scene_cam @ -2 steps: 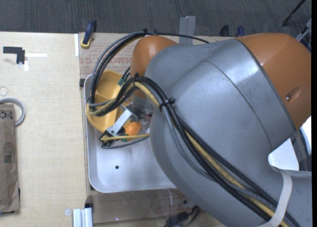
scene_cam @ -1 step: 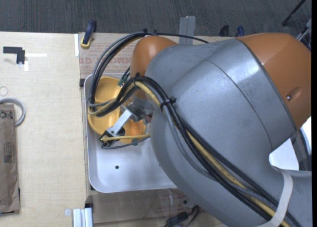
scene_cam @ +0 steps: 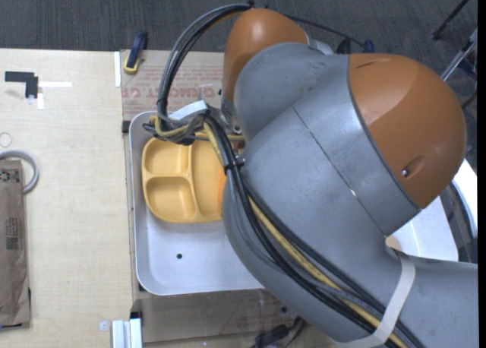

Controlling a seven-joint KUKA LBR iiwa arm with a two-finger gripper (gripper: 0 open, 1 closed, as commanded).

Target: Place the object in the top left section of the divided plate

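Camera view looks down on the bench (scene_cam: 61, 187), and the arm (scene_cam: 334, 187) covers most of the right side. Its grey body and two orange parts hide the gripper, so one cannot tell if the gripper is released or clenched, or if it is grasping something.

A white bin (scene_cam: 175, 263) lies under the arm, and only its left part is visible. A yellow divided plate (scene_cam: 178, 183) sits in the far part of this bin, with its right side hidden under the arm. Two sections of the plate show on the left, one far and one near, and a larger section lies to their right. A small orange spot (scene_cam: 222, 184) shows at the right edge of the visible plate, just beside the arm; it may be the object, but this cannot be told. Black and yellow cables (scene_cam: 182, 130) run from the arm over the far edge of the plate.

A brown bag (scene_cam: 14, 240) lies at the left edge of the bench.
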